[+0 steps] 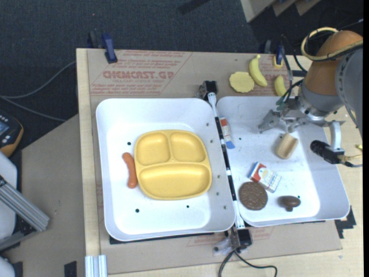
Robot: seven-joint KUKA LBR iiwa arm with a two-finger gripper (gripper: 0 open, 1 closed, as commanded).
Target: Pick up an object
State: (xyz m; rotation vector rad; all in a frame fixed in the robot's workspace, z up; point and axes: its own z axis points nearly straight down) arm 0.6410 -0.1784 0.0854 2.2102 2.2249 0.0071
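The right bin holds a tan block, a small printed carton, a round brown cookie and a small dark brown lump. My gripper hangs over the back of this bin, just behind and slightly left of the tan block. Its fingers are spread open and nothing sits between them. The grey arm with its orange band comes in from the right.
The left bin carries a yellow divided plate with an orange sausage beside it. A pen lies along the wall between the bins. Two toy bananas and a yellow disc lie on the bench behind the right bin.
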